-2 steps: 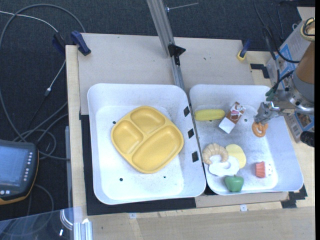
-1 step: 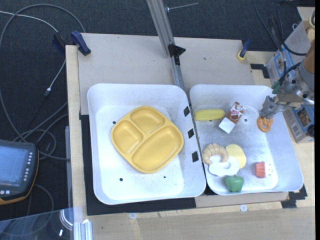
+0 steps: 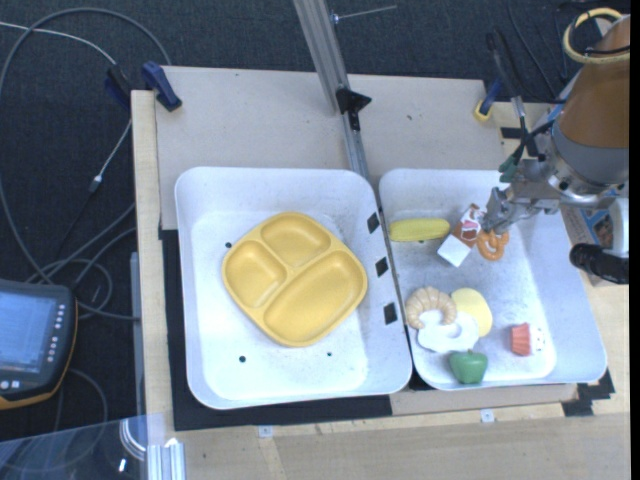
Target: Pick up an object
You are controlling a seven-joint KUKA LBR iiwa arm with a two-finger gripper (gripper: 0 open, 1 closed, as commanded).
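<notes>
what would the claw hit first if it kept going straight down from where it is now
Most likely the small orange ring, which lies right under the claw in the right bin, beside a small red and white packet. Depth is hard to judge from above, so it could land on the packet instead.

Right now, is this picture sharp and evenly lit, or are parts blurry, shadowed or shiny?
In the camera view the light is soft and even, with faint shadows only. The yellow divided plate in the left bin looks fairly crisp with a mild sheen. The small toys around the gripper in the right bin are soft and hard to make out. The arm's orange band looks slightly blurred.
</notes>
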